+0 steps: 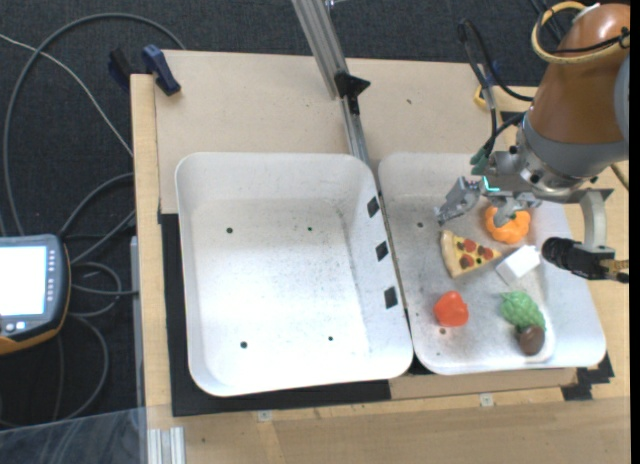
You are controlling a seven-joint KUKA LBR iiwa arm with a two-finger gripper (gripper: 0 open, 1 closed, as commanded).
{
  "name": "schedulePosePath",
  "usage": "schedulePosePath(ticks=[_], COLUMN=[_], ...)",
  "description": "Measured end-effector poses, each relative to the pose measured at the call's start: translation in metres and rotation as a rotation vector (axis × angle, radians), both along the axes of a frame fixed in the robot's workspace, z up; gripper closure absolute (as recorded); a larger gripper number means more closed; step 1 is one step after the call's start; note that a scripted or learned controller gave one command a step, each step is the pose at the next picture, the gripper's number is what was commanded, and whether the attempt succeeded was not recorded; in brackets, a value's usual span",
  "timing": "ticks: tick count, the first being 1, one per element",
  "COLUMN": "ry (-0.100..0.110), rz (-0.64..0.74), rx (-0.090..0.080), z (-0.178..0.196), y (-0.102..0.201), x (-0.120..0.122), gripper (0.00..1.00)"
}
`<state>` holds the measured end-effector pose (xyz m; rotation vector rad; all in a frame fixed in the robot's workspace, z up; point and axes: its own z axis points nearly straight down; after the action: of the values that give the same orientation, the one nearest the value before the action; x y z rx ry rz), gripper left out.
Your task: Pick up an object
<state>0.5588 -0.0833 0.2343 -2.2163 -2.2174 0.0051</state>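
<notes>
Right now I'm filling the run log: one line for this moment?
pincer above right bin | beside orange toy | pizza slice untouched

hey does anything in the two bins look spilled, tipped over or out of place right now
Nothing stands out. The toy pizza slice, orange fruit, white block, red tomato and green-topped piece lie loosely scattered inside the right bin. The gripper hovers over that bin's upper area.
</notes>
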Motion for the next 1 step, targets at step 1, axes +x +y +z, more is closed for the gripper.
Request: schedulePosePath(ticks=[1], ry=[-0.006], rz=[0.000], rx=[-0.001], z=[0.0023], y=[-0.0003], x=[0.0009], gripper=[0.00])
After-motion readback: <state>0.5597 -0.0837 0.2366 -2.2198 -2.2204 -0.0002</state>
